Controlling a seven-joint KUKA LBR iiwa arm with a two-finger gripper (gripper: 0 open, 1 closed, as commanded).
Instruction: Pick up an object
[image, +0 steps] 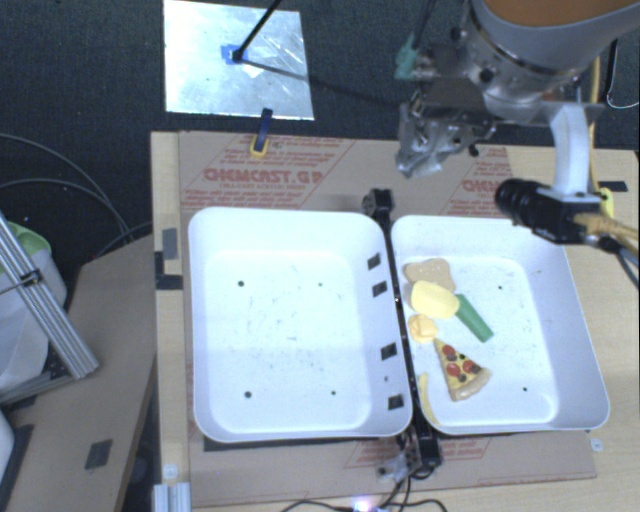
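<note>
Two bins on my worktop; toy pizza slice (461, 370) lies in the right bin (560, 400) near its left wall. Gripper (432, 150) hovers behind the bins; grip state I cannot tell.

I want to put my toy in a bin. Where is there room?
The left white bin is bare across its floor. In the right white bin, the right half is free. Its left side is crowded: tan bread slice, yellow lump, green stick, pizza slice toy.
</note>
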